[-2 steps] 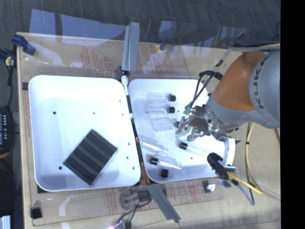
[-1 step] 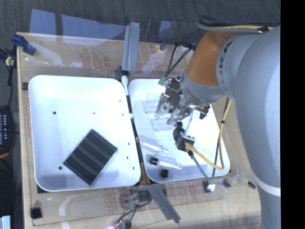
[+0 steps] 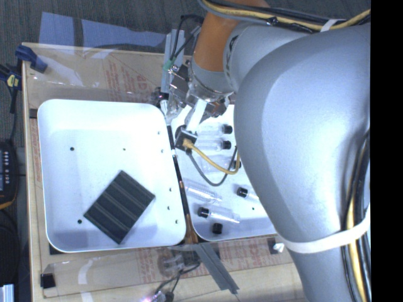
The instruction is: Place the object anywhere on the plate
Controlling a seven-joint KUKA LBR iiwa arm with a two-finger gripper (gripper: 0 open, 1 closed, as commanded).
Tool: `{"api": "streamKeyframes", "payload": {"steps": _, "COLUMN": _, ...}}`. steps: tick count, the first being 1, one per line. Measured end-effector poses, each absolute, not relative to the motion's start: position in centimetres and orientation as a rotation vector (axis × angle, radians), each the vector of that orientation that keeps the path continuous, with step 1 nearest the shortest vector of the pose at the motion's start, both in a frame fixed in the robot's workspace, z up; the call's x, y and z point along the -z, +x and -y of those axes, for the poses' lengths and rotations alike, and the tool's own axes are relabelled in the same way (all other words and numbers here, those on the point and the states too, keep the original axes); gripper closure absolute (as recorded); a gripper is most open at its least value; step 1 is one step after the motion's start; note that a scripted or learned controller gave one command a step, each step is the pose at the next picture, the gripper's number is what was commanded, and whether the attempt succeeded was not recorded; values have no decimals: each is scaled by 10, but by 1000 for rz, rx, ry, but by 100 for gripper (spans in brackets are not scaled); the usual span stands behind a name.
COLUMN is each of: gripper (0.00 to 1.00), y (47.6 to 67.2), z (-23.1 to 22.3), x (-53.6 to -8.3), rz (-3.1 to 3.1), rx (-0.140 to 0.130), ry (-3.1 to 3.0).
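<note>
**Two bins, one plate, five capped tubes: gripper over the divide**

Camera view, from above at a slant.

Counts: two white bins side by side. One dark ribbed plate (image 3: 119, 206). Five small clear tubes (image 3: 211, 145), each with a black cap; counted by caps. One arm (image 3: 302, 124), one gripper (image 3: 170, 99).

Left bin (image 3: 44, 115): the plate lies flat on the floor, turned at an angle to the bin walls, in the near half. Its lowest corner sits close to the near wall. The bin floor is bare on the far side of the plate and to its left.

Right bin (image 3: 252, 228): all five tubes lie here, none on the plate. Two are side by side at the far end; three are scattered toward the near end, one close to the near rim. The arm covers the right part of this bin.

Gripper: at the far end of the strip where the two bins meet, just off the left bin's far right corner. It is well apart from the plate and nearer to the two far tubes. Cannot tell whether it is open or closed, and nothing is seen held in it.

Edges: the bins nearly touch along their inner walls.
</note>
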State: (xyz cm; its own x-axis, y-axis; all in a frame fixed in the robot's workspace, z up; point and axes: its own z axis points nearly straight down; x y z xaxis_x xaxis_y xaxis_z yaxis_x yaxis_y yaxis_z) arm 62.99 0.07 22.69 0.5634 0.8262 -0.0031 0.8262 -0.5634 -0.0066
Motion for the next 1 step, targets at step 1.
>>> {"api": "streamKeyframes", "payload": {"steps": 1, "gripper": 100, "y": 655, "z": -73, "x": -220, "rz": 884, "rx": -9, "ry": -3011}}
